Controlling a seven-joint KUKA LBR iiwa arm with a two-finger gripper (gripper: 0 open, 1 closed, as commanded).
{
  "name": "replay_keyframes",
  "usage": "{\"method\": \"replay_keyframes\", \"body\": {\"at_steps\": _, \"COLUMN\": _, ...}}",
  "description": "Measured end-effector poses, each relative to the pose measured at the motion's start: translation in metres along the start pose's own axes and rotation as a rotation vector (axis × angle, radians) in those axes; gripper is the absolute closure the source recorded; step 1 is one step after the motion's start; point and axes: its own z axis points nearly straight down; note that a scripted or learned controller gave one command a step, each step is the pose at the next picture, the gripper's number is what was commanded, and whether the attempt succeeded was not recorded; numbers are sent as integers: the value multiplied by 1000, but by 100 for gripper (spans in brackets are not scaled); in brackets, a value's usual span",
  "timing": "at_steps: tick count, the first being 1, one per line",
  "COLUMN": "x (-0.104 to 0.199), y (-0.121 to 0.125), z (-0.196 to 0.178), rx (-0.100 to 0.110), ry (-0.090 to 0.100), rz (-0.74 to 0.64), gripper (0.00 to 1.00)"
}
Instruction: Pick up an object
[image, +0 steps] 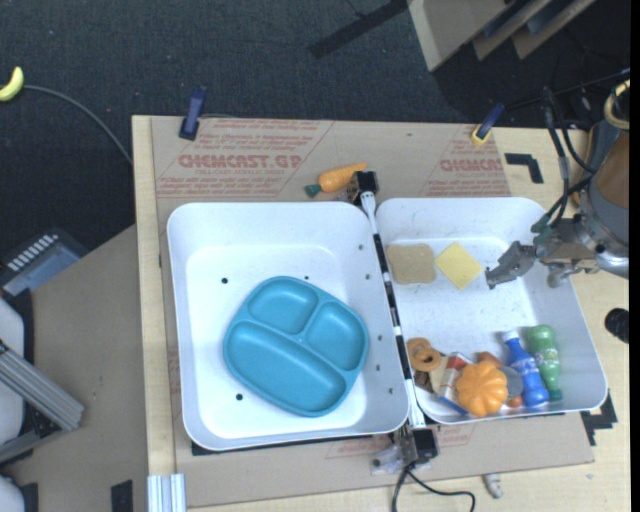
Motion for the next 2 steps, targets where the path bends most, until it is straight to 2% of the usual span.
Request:
{"method": "replay_keyframes", "body": {"at_steps": 1, "x": -59, "y": -39, "z": 65, "rx": 2, "ry": 0, "rz": 2, "gripper": 0}}
{"method": "replay_keyframes", "body": {"at_steps": 2, "x": -78, "y": -34, "z": 155, "rx": -17, "ry": -12, "rz": 2, "gripper": 0}}
